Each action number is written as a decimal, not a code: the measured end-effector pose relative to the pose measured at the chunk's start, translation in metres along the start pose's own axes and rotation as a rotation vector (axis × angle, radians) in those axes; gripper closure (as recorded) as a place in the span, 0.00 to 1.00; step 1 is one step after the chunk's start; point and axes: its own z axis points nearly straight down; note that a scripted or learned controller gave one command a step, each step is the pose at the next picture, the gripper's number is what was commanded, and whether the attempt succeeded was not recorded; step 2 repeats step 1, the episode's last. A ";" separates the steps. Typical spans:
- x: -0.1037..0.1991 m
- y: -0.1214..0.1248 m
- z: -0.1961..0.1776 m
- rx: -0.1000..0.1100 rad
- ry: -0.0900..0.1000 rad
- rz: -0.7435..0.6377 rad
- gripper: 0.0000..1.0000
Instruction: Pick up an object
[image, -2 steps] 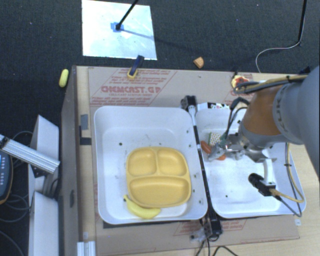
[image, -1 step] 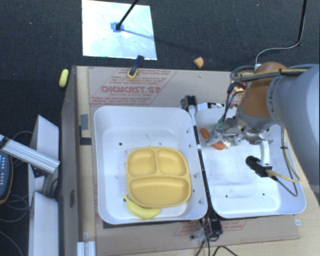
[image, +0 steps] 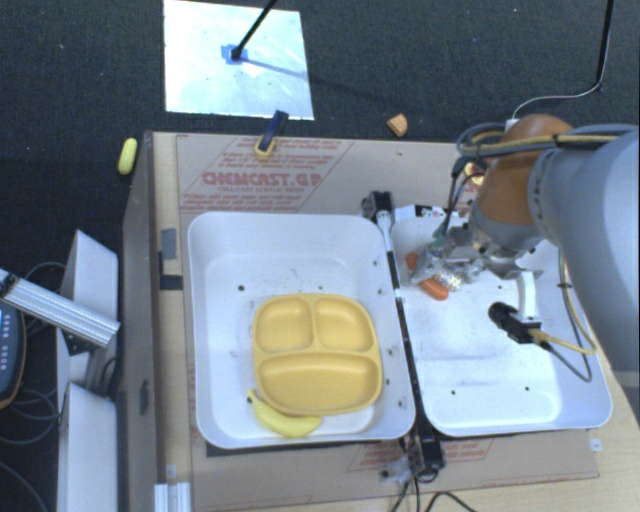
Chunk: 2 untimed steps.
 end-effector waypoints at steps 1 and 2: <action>0.000 0.001 -0.011 -0.001 0.001 -0.002 1.00; 0.000 0.001 -0.011 -0.001 0.001 -0.002 1.00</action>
